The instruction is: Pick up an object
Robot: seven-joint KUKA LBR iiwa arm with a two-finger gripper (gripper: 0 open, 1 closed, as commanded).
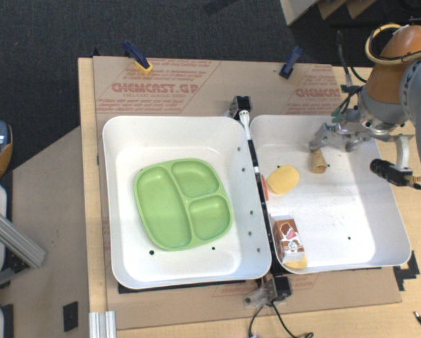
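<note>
1. Arm (397, 76) comes in from the right; gripper (328, 141) sits low over the back part of the right bin (379, 217). Cannot tell how the jaws stand, the wrist body hides them.
2. Nearest thing to the gripper: a small tan cork-like cylinder (318, 162), just below it in the view. Long axis runs roughly front to back, slightly tilted. Contact with the gripper can't be judged.
3. Yellow rounded lump (283, 179), near the right bin's left wall, about mid-depth. Long axis slants slightly, higher end toward the right. Apart from the cylinder, with a clear gap between them.
4. Small brown and white packet (288, 239) at the front-left of the right bin, long axis front to back, close to the left wall. A yellowish piece (297, 262) lies at its front end, by the front rim.
5. Open room: the centre and right side of the right bin's floor are bare white, so the widest space lies right of all items. The left-wall items have little room on their left.
6. Left bin (119, 189) holds a green divided plate (182, 204), three compartments, sitting roughly central with white floor showing all round.
7. Both bins rest on a cardboard-covered desk (189, 83), touching along the middle seam.
</note>
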